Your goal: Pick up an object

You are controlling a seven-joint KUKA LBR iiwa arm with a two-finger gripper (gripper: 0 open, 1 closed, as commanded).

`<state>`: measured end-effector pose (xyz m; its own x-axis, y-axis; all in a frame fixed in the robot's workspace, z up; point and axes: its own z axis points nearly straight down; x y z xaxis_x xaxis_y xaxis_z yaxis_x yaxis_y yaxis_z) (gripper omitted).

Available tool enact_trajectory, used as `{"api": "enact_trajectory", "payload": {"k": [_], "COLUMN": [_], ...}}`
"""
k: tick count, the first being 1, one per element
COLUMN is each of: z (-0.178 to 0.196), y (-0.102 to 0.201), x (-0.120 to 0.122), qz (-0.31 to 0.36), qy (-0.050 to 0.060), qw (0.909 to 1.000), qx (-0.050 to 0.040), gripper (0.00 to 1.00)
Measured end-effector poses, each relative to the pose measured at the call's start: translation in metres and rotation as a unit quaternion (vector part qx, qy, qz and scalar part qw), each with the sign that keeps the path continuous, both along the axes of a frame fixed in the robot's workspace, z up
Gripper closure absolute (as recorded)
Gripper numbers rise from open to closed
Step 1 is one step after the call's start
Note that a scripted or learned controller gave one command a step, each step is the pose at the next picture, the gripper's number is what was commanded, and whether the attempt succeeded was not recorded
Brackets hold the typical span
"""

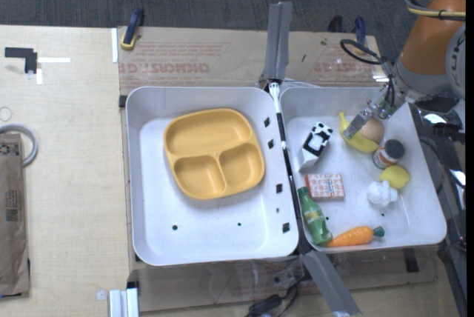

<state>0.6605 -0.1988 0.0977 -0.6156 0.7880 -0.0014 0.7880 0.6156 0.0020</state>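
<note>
Right now the arm (433, 34) reaches in from the right w/ its gripper (363, 125) low over the far part of the right bin (437, 223). The fingers (356, 129) sit right at a tan, potato-like lump (372, 131) that rests against a yellow banana (358, 140); whether they're open, closed or gripping anything can't be told from this angle.

Other stuff in the right bin: a black & white toy (318, 138) near the divider, a small pink box (325, 186) in the middle, a green bottle (313, 217) lying near the divider toward the near edge, and an orange carrot (353, 235) along the near wall, just right of the bottle. On the right side are a small can (389, 152), a yellow lemon (395, 175) just nearer than it, and a white lump (382, 194) touching the lemon's near side.

The left bin (148, 234) has a yellow divided plate (213, 152) w/ three compartments, sitting about mid-bin.

Cardboard (200, 56) lies beyond both bins, w/ a blue & yellow clamp (132, 28) at its far-left corner.
</note>
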Motion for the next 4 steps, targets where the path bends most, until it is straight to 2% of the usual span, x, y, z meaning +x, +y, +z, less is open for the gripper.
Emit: {"api": "enact_trajectory", "payload": {"k": [1,2,3,4], "z": [-0.005,0.059,-0.005,0.005], "y": [0.072,0.03,0.061,0.06], "x": [-0.015,-0.031,-0.016,-0.015], "qz": [-0.008,0.047,0.079,0.077], "qy": [0.0,-0.001,0.0,-0.002], "qw": [1.0,0.9989,0.9969,0.997], "qx": [-0.0003,-0.0008,-0.0006,-0.001], "gripper": [0.0,0.0,0.0,1.0]}}
